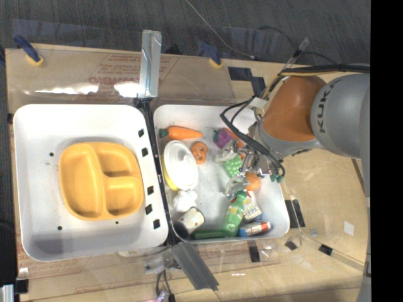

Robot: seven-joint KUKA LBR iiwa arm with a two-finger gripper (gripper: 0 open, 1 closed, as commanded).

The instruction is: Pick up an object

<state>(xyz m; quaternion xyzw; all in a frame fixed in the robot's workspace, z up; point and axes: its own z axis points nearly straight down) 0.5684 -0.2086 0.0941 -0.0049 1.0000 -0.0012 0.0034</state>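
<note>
Grey and bulky, the arm (337, 115) rises closest to the lens, its orange band above the wrist, reaching in from the right over the right bin (277, 197). Beside it, the left bin (31, 168) holds a yellow divided tray (101, 180). The gripper (247, 173) sits low among the clutter at the right bin's middle-right — whether its fingers are spread or closed, I cannot tell. Just below it lies a green bottle (234, 212), close to touching; a small orange ball (253, 182) lies right at the gripper. Left of the gripper sit a white bowl (181, 164) and, further up, a carrot (183, 132) — both apart from it. A purple toy (222, 137) lies just above-left.
</note>
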